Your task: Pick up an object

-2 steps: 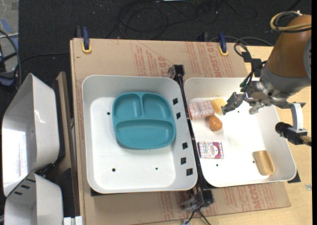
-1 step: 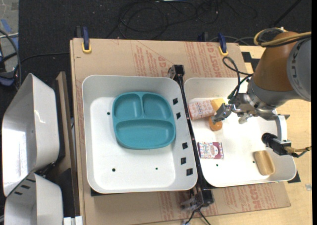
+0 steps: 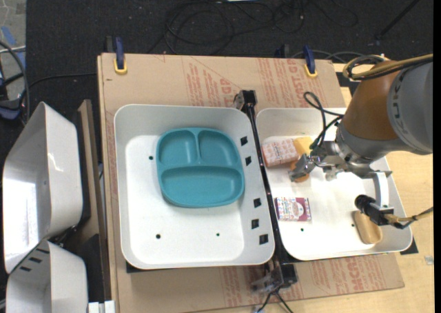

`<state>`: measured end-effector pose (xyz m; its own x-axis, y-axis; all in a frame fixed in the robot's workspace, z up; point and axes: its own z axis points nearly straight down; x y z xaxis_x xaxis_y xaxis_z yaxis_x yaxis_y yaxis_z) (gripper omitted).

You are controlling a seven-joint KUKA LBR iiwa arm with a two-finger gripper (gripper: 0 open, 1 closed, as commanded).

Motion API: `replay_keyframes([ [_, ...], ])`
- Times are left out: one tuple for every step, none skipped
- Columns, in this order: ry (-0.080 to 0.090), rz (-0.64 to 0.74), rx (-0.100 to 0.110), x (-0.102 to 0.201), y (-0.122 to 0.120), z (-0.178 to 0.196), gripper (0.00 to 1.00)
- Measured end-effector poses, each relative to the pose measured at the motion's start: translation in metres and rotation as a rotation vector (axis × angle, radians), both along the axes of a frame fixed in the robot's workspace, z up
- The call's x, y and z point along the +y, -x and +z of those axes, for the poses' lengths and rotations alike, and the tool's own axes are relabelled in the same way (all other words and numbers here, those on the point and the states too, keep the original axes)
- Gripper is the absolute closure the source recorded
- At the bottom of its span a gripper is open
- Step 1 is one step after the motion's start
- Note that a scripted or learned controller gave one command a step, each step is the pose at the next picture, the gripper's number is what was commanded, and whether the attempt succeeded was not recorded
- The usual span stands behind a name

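My gripper [image 3: 302, 167] hangs low over the upper middle of the right bin [image 3: 331, 244], reaching in from the right. Just to its left lies a pale pink packet [image 3: 278, 152], with a yellow block [image 3: 302, 145] beside the packet and right above the gripper's tip. I cannot tell whether the gripper touches either one. A small pink and white box [image 3: 293, 208] lies flat nearer the front of the same bin. A tan oblong piece [image 3: 367, 229] rests by the bin's front right corner.
The left bin [image 3: 138, 236] holds a teal divided plate [image 3: 200, 167] in its upper middle. A black divider [image 3: 260, 187] runs between the two bins. The arm's grey and orange body [image 3: 386, 115] covers the right bin's far right side.
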<state>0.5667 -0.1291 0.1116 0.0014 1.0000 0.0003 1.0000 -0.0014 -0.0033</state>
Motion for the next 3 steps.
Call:
replay_keyframes([
  [0.000,0.001,-0.001,0.001,0.000,-0.021,0.00],
  [0.000,0.000,-0.003,0.001,0.000,-0.009,1.00],
  [0.002,0.004,-0.009,0.000,-0.012,0.047,1.00],
])
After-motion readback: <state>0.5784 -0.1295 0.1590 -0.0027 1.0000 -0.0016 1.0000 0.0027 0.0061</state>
